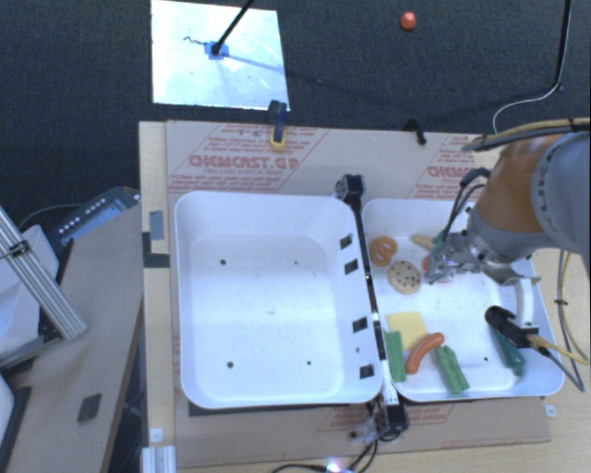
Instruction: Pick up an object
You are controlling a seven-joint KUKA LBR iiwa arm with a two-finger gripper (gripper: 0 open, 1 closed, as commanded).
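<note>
Hanging low over the back of the right bin, the tool sits at the end of the grey arm with its orange band; whether it is clenched or released I cannot tell, and nothing is visibly held in it. Just to its left lie a round speckled cookie and, behind that, a pretzel, both near the wall that this bin shares with its neighbour. Toward the front of the same bin are a yellow cheese slice, a sausage touching its corner, and two green sticks, one on each side of the sausage. The left bin stands against the right one, with black clips along the shared rim.

Both bins rest on a pale protective sheet printed in red, which covers the tabletop; a yellow-and-blue clamp grips its far edge. Beyond is dark carpet, with a shiny square panel and a small orange ball on it. A grey keypad device sits at the left.
</note>
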